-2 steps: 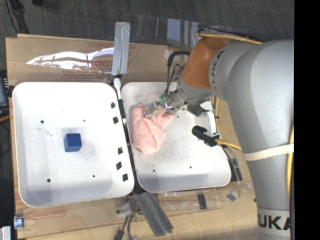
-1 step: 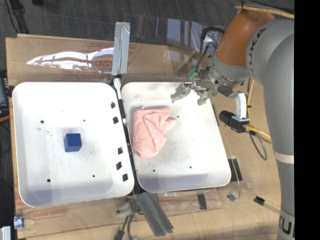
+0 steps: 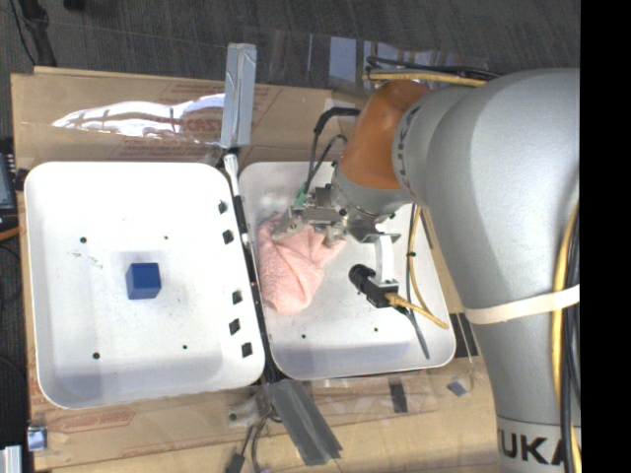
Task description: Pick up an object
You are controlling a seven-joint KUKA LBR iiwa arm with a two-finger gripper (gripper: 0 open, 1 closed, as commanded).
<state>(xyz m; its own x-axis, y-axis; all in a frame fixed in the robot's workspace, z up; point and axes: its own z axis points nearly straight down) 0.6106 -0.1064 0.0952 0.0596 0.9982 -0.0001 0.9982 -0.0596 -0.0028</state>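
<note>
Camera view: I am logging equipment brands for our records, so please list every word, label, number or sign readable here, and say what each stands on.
"UKA": large white letters on the grey arm, at the bottom right; the word is cut off at the frame's edge.
Reddish print on the cardboard above the left bin: too blurred and glared to read.
Reddish print on the cardboard strip below the left bin: too small to read.
Blue block, pink cloth: no text visible.

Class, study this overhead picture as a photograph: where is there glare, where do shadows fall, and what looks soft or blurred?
Camera view: bright glare streaks the cardboard behind the left bin; the blue cube casts only a faint shadow; the pink cloth reads soft, its folds hard to trace; the gripper above it is dark and cluttered; the grey arm, nearest the camera, looms large.
</note>
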